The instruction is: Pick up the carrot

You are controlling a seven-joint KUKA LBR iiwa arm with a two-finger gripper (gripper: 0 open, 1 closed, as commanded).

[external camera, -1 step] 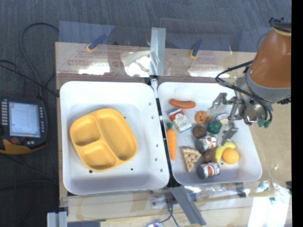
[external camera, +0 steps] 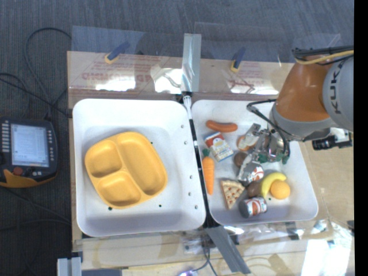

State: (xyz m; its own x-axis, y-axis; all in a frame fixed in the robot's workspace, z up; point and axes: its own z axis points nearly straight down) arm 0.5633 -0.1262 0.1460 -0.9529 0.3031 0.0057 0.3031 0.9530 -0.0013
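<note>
The carrot (external camera: 208, 175) lies at the right bin's (external camera: 305, 209) left wall, pointing down the frame — below a small carton (external camera: 219, 147), left of a pizza slice (external camera: 232, 192). The gripper (external camera: 260, 148) hangs over the clutter mid-bin, well apart from it; how its claw is set I cannot tell. A yellow tray (external camera: 125, 168) sits in the left bin (external camera: 92, 111).

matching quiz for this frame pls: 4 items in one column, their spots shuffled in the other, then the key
Things:
1. carrot
2. sausage
3. yellow tray
4. can

Places:
A. left bin
B. far end of the right bin
C. right bin, along its left wall
D. near edge of the right bin, right of the pizza slice

Pairs: 1-C, 2-B, 3-A, 4-D
</note>
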